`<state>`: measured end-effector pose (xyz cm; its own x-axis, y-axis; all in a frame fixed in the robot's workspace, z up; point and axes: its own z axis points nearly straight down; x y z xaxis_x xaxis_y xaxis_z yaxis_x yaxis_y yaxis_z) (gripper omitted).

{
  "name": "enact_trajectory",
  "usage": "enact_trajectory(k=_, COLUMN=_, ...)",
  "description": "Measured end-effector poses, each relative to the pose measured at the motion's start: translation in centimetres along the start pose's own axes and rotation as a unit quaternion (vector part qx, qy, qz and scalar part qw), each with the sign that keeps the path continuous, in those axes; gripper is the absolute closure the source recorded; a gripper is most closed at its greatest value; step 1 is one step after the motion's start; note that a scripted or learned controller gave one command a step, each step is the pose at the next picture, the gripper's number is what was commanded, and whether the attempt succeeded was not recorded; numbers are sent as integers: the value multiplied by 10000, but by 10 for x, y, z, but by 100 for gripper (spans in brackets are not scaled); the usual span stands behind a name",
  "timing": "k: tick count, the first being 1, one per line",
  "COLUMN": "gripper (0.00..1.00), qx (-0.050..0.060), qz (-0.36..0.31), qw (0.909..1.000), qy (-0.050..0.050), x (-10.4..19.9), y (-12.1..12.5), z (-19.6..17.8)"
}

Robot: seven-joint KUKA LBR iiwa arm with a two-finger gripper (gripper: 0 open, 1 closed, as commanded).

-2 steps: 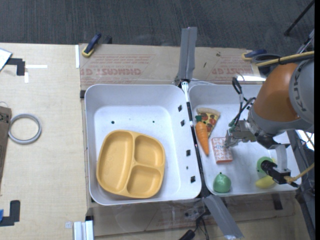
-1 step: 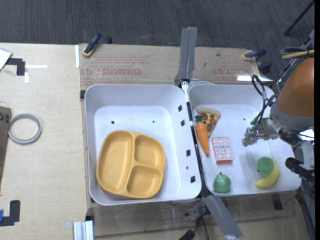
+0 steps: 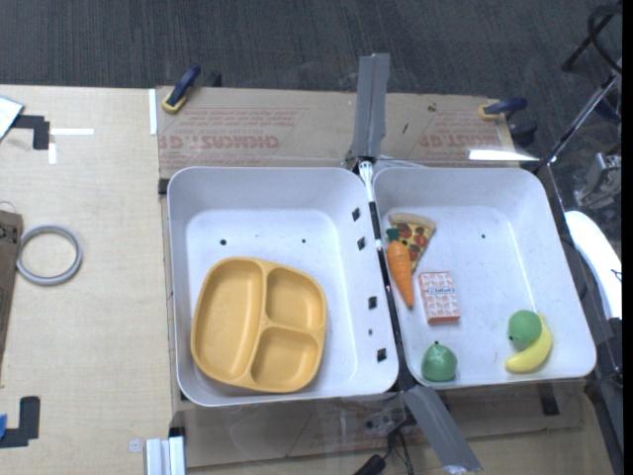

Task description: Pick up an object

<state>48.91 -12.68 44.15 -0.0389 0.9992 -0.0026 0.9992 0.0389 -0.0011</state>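
Observation:
The right bin (image 3: 495, 191) holds several toy foods. A pizza slice (image 3: 411, 234) lies at its left side with an orange carrot (image 3: 400, 270) just below it, along the divider. A small pink and white box (image 3: 439, 297) lies near the middle. A green round fruit (image 3: 439, 362) sits at the front wall. A second green fruit (image 3: 524, 327) touches a yellow banana (image 3: 531, 352) in the front right corner. The left bin (image 3: 247, 191) holds a yellow divided plate (image 3: 259, 325) with three compartments.
A cardboard sheet (image 3: 297, 132) lies behind the bins, held by blue clamps (image 3: 182, 88). A roll of tape (image 3: 47, 254) rests on the wooden bench to the left. A grey bar (image 3: 372, 102) rises behind the bins' joint.

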Motion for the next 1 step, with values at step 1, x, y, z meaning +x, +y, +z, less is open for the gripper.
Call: enact_trajectory(k=1, gripper=100, qx=14, qz=742, qw=9972, qy=5, x=72, y=-8, z=122)
